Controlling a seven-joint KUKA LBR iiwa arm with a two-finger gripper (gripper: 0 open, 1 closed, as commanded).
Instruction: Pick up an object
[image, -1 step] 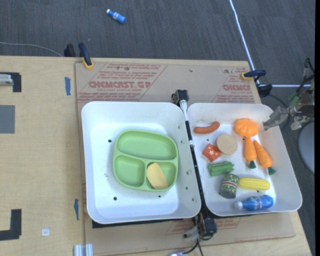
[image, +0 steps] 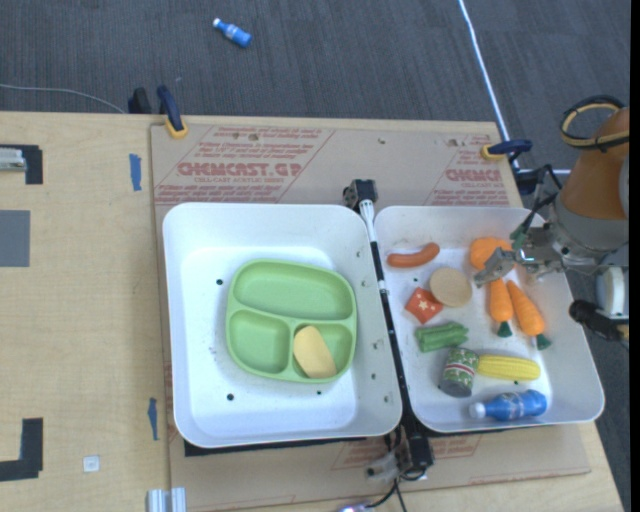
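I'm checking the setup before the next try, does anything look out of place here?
Yes: a small blue bottle lies on the grey floor beyond the bench, far from both bins. Everything else sits inside the bins: food toys in the right bin, a green plate in the left.

We see the right bin (image: 590, 385) crowded with toy food: a sausage (image: 413, 256) near its back-left corner, two carrots (image: 516, 306) toward its right side, a corn cob (image: 509, 369) and blue bottle (image: 510, 405) lying flat along its front wall.
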